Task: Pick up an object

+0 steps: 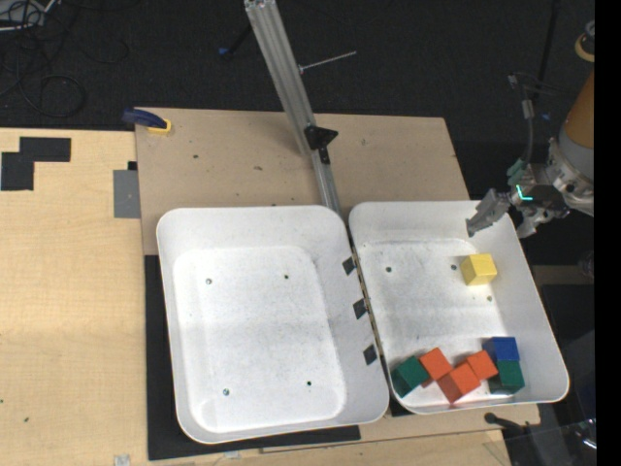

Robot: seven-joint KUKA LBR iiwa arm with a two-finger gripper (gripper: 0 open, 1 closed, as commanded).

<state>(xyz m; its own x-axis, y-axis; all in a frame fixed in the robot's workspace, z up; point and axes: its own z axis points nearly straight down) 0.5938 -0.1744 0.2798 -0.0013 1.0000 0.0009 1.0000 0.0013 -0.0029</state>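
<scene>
A yellow block (478, 269) lies alone in the right bin (427, 231), near its right wall. At the bin's front edge sits a cluster: a blue block (503, 348), a green block (507, 376), two orange blocks (481, 365) (436, 362), a red-orange block (458, 384) and another green block (410, 374). My gripper (505, 216) hangs over the bin's far right corner, above and just behind the yellow block. It is open, with nothing between its fingers (482, 215).
The left bin (194, 231) lies beside the right one, with black clips (357, 307) along the seam. A slanted metal rail (291, 85) rises behind the bins. A small blue and yellow tool (147, 119) rests at the board's far left corner.
</scene>
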